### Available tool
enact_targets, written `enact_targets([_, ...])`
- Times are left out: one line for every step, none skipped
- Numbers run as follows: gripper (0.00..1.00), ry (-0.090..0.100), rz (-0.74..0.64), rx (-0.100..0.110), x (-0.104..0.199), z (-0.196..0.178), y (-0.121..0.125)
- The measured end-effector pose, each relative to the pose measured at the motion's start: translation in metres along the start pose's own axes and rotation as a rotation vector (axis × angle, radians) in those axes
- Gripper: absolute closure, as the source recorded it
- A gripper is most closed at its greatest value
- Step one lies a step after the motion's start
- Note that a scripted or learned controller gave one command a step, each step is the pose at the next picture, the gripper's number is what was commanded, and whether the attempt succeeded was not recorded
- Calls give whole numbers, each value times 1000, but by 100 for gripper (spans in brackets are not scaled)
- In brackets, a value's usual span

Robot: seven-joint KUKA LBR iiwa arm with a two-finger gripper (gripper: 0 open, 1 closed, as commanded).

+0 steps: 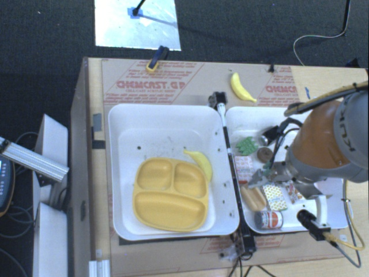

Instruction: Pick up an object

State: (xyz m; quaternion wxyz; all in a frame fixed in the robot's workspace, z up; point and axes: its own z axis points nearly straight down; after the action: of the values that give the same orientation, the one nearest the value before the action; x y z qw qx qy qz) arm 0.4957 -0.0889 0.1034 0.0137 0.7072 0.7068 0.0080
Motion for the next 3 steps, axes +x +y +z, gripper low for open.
enact_targets([0, 7, -4, 28, -40, 21, 67])
enact_targets([0, 7, -4, 28, -72, 23, 120])
enact_targets([100, 6, -8, 25, -72, 12, 121])
